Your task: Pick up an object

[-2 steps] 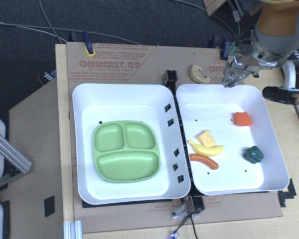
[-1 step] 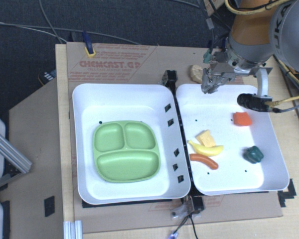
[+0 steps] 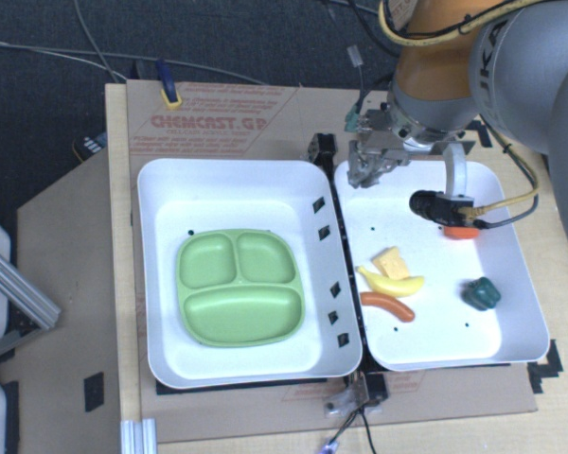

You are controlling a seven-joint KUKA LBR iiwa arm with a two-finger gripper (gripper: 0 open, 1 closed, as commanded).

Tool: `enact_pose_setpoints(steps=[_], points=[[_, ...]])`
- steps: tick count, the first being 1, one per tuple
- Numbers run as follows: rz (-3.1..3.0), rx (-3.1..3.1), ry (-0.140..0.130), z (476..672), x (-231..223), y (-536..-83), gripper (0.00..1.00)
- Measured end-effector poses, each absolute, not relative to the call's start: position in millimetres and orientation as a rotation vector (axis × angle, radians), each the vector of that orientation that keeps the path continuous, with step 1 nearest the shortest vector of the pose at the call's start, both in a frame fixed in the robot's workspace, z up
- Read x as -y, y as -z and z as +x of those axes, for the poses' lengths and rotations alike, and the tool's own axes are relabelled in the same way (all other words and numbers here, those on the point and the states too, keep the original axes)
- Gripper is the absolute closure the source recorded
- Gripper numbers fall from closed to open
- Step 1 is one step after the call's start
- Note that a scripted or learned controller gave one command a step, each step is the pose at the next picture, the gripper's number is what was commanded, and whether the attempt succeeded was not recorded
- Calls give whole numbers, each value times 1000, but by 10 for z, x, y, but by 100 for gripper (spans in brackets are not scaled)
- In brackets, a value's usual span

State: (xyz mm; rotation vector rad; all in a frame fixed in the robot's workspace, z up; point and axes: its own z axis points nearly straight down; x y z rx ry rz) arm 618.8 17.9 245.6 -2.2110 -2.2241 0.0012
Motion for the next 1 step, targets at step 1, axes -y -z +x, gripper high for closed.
enact_pose_setpoints(steps=[1], points=[[-2210,2225,-2,6207,-807,-2290,100]])
